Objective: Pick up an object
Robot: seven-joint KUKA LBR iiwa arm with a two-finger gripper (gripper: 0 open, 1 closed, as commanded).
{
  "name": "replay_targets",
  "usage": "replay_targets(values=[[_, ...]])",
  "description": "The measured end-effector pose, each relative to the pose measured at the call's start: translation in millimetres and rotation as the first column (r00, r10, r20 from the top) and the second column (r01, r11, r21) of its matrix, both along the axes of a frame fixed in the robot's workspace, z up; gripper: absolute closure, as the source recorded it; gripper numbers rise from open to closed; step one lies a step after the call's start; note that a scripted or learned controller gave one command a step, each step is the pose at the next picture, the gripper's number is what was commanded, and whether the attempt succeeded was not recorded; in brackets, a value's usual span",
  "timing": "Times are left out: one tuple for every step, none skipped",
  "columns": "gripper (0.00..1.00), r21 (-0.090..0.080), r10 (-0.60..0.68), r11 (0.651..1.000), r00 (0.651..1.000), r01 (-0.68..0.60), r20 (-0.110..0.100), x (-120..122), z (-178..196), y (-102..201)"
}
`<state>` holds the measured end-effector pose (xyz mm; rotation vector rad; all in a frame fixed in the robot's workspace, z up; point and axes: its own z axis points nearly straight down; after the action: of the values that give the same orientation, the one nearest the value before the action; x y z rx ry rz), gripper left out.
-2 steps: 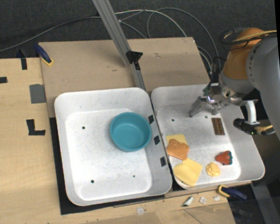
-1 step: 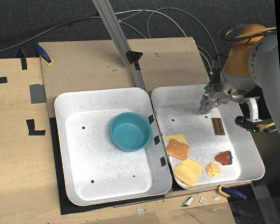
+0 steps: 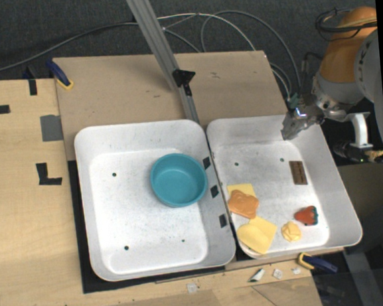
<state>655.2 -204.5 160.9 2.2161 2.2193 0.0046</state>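
I see the gripper (image 3: 292,131) poised over the far right corner of the right bin (image 3: 256,133); I cannot tell its state; the candidates sit near: orange piece (image 3: 243,205), yellow piece (image 3: 257,234), red piece (image 3: 306,216); I judge it's parked clear, leaving them unobstructed.

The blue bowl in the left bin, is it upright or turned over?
Upright. The blue bowl shows its open rim and hollow inside to the camera, and nothing lies in it.

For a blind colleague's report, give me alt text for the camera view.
A grey arm's pincer hangs over the right bin's far edge, above scattered yellow, orange and red toy food pieces. The left bin holds a teal bowl.
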Motion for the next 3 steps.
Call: replay_targets(values=[[1.00, 0.000, 0.000, 1.000, 1.000, 0.000, -0.001, 1, 51, 0], [1.00, 0.003, 0.004, 1.000, 1.000, -0.004, -0.006, -10, 63, 50], [1.00, 0.004, 0.005, 1.000, 1.000, -0.005, -0.007, -21, 74, 100]])
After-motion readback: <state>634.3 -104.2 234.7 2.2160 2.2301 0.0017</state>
